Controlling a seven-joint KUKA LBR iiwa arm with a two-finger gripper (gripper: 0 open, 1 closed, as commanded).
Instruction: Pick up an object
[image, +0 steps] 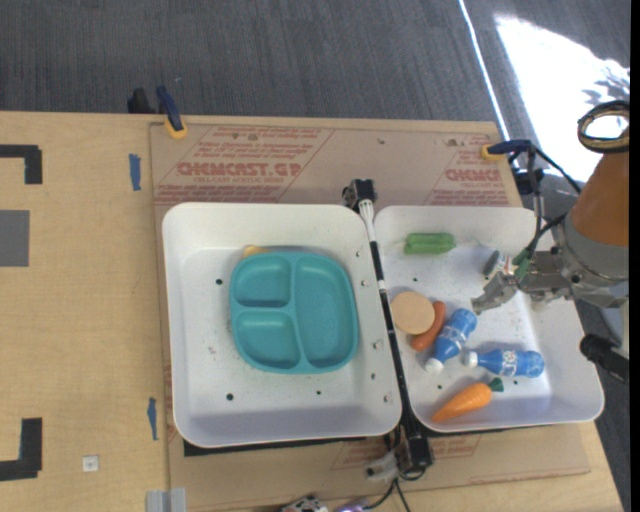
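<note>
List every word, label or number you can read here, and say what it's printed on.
"CHEMCAST GP": red print on the brown sheet under the bins, upper left.
"CHEMCAST": same red print, partly readable, upper right of that sheet.
Smaller red lines around both: too blurred to read.
Labels on the two blue bottles: too small to read.

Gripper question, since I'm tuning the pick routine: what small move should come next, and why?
Probably a short move toward the view's left and down onto the blue bottle. The gripper hangs in the right bin with nothing between its fingers, and that bottle lies nearest, beside the round tan disc.
</note>
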